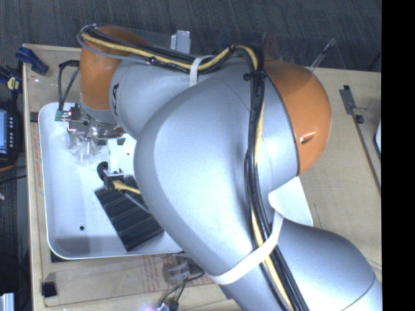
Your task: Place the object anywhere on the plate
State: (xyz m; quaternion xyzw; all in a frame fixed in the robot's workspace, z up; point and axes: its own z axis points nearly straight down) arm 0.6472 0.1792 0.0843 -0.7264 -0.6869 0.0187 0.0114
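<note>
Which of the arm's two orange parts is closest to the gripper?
The orange band at upper left, just above the gripper over the white bin; the orange cap sits far right on the elbow.

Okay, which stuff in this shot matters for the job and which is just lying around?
Job: gripper, over the left white bin. Plate and object: cannot tell where.
Lying about: dark ribbed block in that bin; blue clamp at the bench's corner; black device at left edge.

The frame's centre and lower right are taken up by the grey arm (214, 173), which is stretched toward the upper left. An orange band (97, 70) is seen above the wrist, and the gripper (84, 144) is pointed downward at the left.
</note>
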